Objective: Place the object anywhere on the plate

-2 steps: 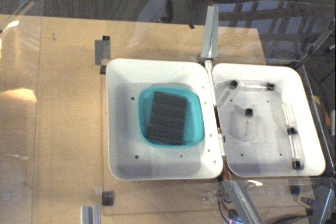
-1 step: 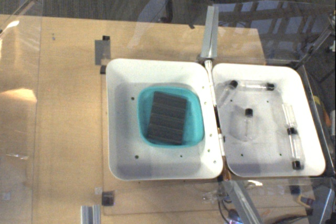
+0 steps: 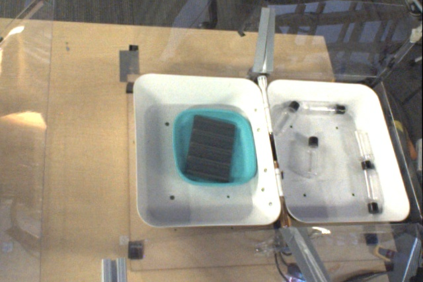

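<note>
A dark ribbed block [image 3: 211, 149] lies flat on the teal plate [image 3: 248, 162], inside the left white bin [image 3: 151, 195]. The right white bin [image 3: 390, 195] stands just beside it. The state of the jaws I cannot tell.

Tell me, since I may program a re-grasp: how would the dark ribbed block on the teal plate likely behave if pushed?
The dark ribbed block lies flat and broad on the teal plate, so it would probably slide rather than tip or roll. Its ridged, matte surface suggests decent grip. It looks rigid, though its weight cannot be judged.
</note>
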Available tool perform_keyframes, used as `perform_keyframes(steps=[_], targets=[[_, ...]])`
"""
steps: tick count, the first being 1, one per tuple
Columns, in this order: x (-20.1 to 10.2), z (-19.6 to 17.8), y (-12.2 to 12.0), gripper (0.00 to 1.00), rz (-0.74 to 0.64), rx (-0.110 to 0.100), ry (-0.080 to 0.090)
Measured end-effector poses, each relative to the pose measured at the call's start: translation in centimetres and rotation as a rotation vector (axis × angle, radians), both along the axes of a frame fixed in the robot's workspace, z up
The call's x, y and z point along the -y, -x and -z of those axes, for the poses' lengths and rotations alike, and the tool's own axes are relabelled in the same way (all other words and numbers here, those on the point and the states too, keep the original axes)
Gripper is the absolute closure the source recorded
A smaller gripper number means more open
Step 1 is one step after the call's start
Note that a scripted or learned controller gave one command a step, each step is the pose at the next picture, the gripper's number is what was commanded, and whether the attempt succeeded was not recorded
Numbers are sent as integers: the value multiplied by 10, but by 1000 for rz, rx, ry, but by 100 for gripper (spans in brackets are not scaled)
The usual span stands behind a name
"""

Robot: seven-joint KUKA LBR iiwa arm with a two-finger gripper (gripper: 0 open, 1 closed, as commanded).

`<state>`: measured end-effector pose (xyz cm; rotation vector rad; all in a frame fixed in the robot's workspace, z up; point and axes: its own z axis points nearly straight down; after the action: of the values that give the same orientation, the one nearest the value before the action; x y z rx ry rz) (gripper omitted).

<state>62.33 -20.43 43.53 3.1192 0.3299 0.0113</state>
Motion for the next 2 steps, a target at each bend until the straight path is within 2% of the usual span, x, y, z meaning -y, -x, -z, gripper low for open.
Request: perform_keyframes(steps=[1,2], targets=[[0,-1,-41,0,0,2,0],[0,-1,-33,0,4,-1,-2]])
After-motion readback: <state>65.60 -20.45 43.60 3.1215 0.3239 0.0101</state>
